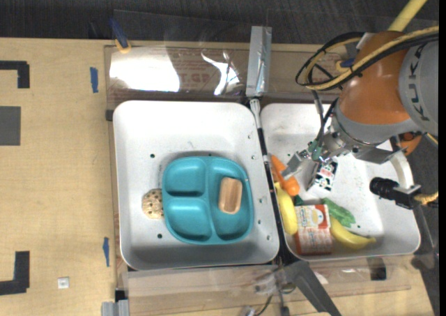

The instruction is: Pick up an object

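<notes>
Camera view: both bins seen from above at a slant.
Arm: grey with orange band, entering from the right, over the upper part of the right bin [390, 241].
Gripper [312, 156]: low in the right bin's upper left; whether it grips anything, I cannot tell.
Nearest target: carrot [285, 175], just left of and below the gripper, long axis running upper left to lower right.
Beside it: small white carton [323, 174] with dark print, just right of the gripper tip.
Lower frame: banana [350, 236], curved, smooth yellow; red juice box [313, 228], flat-faced card; green leafy piece [340, 211] between them.
Left bin [132, 133]: teal tray [202, 199], glossy plastic, three wells; tan bread [230, 195] in its right well; cookie [152, 204] touching the tray's left edge.
Judgement: the carrot lies closest, a short move down-left.
</notes>
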Action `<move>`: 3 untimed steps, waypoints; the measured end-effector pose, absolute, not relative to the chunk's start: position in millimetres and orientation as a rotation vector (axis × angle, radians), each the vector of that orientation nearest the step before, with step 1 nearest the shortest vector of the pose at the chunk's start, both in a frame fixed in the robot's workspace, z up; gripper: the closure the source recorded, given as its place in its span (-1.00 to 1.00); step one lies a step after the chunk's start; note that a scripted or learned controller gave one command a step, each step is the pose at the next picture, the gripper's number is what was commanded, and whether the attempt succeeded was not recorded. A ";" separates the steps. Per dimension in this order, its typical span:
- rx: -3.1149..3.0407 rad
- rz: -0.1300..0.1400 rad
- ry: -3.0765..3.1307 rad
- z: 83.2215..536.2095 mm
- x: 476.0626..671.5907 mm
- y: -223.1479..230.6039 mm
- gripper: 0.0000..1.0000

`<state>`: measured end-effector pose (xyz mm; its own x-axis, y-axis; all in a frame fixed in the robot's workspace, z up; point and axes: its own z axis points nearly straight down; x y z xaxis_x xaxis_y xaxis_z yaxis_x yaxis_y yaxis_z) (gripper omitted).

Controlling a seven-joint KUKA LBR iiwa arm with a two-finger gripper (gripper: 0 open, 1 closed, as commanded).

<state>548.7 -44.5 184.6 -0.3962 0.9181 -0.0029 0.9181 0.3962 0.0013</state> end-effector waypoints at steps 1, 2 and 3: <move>1.662 0.024 2.615 114.5 533.8 -109.4 -1.00; 1.661 0.026 2.604 127.4 536.2 -111.4 1.00; 1.658 0.030 2.600 138.1 537.9 -110.9 1.00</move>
<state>537.9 -110.9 138.1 -0.4207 0.9064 -0.0385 0.9053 0.4222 0.0473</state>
